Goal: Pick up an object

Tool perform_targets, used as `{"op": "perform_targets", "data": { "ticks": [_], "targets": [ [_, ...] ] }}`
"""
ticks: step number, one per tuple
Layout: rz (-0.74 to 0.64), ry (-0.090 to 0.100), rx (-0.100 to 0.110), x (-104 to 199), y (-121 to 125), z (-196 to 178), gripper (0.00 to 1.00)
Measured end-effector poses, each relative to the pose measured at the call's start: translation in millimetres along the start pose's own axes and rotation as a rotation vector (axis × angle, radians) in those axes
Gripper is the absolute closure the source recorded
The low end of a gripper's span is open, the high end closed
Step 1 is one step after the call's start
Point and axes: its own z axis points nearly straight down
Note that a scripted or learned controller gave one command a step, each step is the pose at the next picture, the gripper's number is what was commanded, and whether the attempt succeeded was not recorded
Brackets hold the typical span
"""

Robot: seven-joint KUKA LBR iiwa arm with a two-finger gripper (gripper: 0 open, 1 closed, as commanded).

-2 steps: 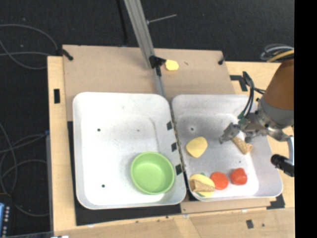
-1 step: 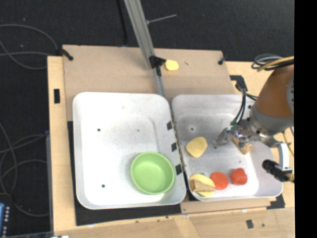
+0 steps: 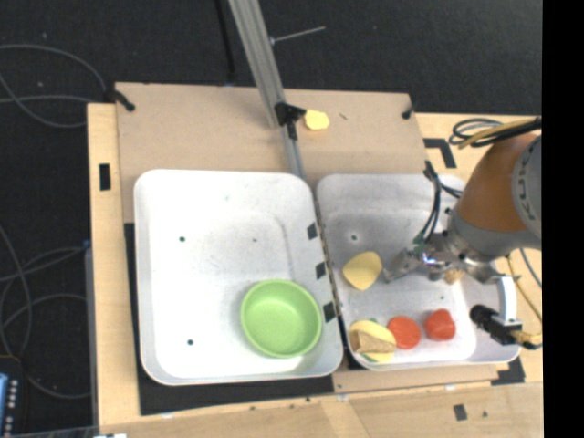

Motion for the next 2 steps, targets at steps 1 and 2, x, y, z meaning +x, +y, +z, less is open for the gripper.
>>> {"op": "perform_targets", "data": {
  "ticks": [1, 2],
  "targets": [
    [0.005, 0.002, -0.005, -1, 1, -13, 1.00],
    [-0.006, 0.001, -0.009, 2, 2, -77, 1.00]
  ]
}}
